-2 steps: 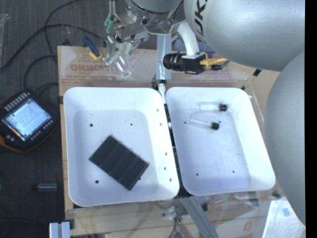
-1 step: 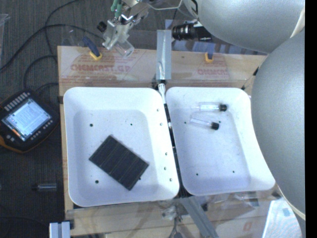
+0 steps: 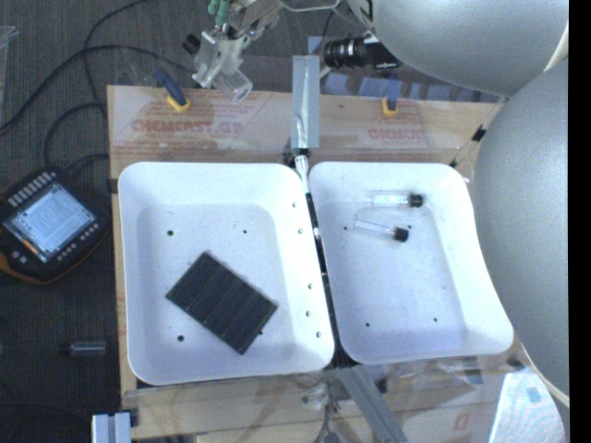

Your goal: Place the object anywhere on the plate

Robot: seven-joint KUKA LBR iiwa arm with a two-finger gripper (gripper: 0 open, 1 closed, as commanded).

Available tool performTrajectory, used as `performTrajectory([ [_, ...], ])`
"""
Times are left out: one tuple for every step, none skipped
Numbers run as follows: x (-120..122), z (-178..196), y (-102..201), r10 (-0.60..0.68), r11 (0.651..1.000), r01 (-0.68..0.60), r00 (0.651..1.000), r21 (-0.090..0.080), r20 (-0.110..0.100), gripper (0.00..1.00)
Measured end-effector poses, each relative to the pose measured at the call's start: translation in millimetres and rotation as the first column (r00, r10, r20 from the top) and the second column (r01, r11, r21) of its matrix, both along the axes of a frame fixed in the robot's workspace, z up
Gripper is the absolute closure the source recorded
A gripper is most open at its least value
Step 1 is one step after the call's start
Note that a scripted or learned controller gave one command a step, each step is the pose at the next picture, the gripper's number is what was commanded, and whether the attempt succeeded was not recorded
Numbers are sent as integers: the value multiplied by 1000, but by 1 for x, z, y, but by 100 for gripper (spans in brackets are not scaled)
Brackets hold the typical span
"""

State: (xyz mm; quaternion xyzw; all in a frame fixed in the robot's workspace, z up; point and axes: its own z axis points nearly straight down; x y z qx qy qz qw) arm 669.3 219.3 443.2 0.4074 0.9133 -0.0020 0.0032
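Two vials [image 3: 386, 215], dark plate [image 3: 222, 302], separate bins

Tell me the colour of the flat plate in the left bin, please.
The plate is dark grey to black with faint ridged lines, seen in the camera view.

Two shallow white plastic bins sit side by side on a wooden bench [image 3: 268, 123]. In the left bin [image 3: 148, 201], a flat dark rectangular ribbed plate [image 3: 222, 302] lies near the front. In the right bin [image 3: 462, 284], two small clear black-capped tubes [image 3: 395, 198] [image 3: 380, 228] lie near the back, one just behind the other.
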Motion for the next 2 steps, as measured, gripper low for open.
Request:
performTrajectory([
  [0, 9, 0, 0, 1000, 0, 1000, -3, 2, 100],
  [1, 18, 1, -1, 1000, 1, 1000, -6, 4, 100],
])
